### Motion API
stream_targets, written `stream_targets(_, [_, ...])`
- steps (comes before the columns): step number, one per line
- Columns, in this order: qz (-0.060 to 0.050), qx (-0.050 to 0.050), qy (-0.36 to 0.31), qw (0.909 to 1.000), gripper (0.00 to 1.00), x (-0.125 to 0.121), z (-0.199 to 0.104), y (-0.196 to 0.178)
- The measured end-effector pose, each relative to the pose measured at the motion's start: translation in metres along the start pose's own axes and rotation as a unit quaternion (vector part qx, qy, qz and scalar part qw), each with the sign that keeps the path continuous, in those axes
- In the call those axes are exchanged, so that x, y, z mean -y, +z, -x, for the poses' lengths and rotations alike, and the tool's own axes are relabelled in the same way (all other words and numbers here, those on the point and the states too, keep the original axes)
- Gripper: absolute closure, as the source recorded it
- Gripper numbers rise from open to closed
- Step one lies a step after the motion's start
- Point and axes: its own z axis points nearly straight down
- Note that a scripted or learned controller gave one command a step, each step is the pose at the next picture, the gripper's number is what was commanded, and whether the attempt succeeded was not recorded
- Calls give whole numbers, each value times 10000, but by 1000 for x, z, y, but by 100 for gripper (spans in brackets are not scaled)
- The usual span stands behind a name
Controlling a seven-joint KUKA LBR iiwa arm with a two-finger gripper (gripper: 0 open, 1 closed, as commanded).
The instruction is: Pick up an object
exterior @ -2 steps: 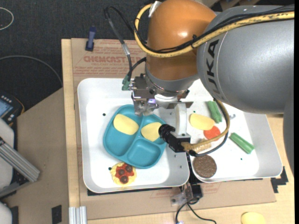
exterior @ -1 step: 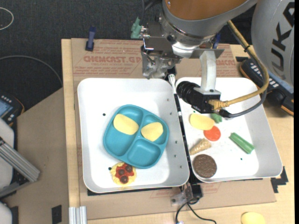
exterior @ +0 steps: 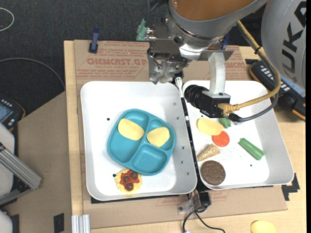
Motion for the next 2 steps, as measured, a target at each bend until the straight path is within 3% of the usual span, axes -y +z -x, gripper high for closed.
stream_targets(1, [-74,25,26,10000,100,40,27,80])
stream_targets(2, [-11,2,14,10000,100,37,25,65])
